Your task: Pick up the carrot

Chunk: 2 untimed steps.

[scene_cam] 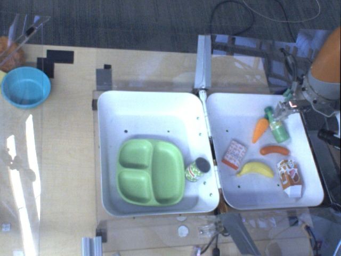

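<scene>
Right bin (314, 196): arm (325, 71) above far corner.

Robotics lab — pale wooden bench (64, 159), two white bins (152, 111) framed in aluminium rail (203, 63), loose cables (250, 4) — grey carpet (133, 9) behind

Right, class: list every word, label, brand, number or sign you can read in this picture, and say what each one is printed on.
No text can be read here.
Red and white packet: printed, too blurred to read.
Carton with orange and white print: too small to read.
Can beside the green tray: label blurred.
Green bottle next to the carrot: no legible label.
</scene>
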Motion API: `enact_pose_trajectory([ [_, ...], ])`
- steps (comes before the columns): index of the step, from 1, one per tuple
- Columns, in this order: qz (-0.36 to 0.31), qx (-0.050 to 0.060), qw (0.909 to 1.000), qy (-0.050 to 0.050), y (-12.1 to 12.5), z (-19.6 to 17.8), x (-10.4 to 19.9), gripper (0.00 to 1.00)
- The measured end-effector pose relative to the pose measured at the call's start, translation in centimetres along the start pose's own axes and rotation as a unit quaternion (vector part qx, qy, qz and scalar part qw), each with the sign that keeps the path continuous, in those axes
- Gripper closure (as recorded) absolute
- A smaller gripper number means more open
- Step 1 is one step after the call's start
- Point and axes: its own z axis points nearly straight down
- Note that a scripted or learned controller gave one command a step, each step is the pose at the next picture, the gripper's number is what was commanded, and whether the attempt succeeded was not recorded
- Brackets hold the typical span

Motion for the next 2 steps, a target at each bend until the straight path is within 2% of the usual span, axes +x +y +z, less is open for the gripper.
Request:
enact_pose_trajectory([
  [1, 0.000, 0.000, 1.0000, 0.000, 0.0, 0.0, 0.0, 0.00],
  [2, -0.065, 0.000, 0.9979, 0.001, 0.1, 7.2, 3.7, 0.00],
])
